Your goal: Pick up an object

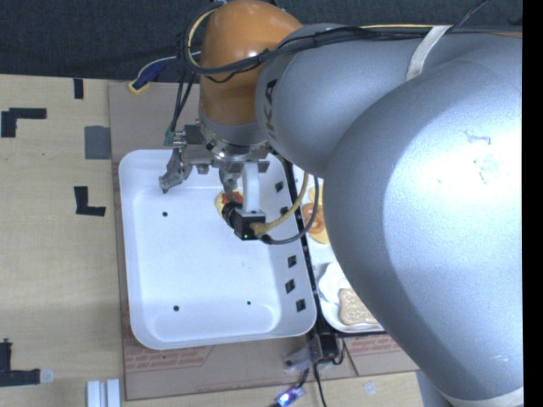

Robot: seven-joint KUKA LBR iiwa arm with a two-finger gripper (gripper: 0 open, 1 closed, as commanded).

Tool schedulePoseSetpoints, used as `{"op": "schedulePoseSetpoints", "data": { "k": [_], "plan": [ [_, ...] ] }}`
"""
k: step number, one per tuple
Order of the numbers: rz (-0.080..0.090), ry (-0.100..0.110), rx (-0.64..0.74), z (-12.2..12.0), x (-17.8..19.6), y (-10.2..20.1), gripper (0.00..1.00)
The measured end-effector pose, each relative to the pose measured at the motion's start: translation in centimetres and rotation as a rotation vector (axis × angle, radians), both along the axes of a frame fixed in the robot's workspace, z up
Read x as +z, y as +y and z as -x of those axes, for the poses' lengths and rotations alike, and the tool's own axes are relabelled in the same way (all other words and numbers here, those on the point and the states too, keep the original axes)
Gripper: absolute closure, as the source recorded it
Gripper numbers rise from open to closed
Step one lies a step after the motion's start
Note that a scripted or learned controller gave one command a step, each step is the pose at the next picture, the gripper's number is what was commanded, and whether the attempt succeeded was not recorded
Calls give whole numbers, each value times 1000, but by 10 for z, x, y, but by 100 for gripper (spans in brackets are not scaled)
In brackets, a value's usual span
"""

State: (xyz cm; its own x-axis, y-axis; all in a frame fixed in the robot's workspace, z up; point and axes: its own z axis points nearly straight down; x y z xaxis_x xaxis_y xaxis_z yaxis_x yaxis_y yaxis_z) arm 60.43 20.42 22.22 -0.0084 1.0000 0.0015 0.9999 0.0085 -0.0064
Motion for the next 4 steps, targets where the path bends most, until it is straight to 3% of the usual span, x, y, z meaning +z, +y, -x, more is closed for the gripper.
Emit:
{"op": "schedulePoseSetpoints", "data": {
  "k": [1, 2, 3, 4],
  "plan": [
    [3, 4, -2, 63, -46, 31, 0],
    [3, -1, -4, 60, -33, 30, 100],
    [2, -4, -8, 82, -139, 29, 100],
    [2, -9, -8, 104, -137, 28, 100]
  ]
}}
